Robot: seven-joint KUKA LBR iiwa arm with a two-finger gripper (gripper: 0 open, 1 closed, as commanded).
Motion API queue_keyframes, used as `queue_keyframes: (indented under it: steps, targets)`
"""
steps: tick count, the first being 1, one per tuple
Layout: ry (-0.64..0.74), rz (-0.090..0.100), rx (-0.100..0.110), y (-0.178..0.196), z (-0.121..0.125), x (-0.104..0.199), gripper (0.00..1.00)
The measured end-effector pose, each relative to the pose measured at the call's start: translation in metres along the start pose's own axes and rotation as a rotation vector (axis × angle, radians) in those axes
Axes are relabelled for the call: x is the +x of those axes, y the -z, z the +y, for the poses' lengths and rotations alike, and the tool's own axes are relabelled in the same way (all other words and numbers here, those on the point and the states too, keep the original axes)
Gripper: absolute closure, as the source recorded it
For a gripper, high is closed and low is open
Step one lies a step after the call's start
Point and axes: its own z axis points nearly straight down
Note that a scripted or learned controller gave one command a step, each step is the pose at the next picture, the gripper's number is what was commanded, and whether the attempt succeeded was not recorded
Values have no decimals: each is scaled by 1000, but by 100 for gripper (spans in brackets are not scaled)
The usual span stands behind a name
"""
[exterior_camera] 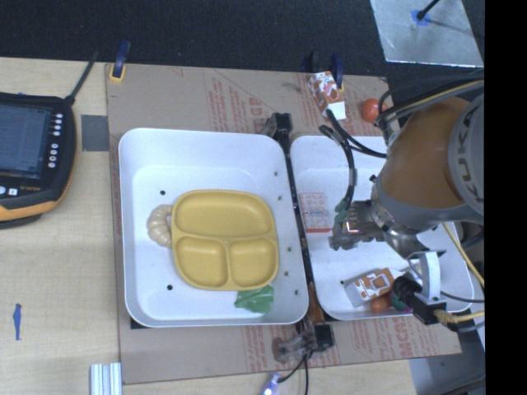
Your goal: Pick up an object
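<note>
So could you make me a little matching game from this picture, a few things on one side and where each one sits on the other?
Things:
1. yellow tray
2. green scrap
3. orange and white packet
4. tablet with an orange edge

Places:
A. on the bench, left of both bins
B. in the right bin, near its front
C. middle of the left bin
D. front of the left bin, at the tray's front edge

Pairs: 1-C, 2-D, 3-B, 4-A
</note>
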Motion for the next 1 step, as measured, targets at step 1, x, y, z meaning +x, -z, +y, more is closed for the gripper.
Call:
queue_keyframes:
  steps: [1]
  targets:
    - [-4, 1, 0, 0, 61, 34, 100]
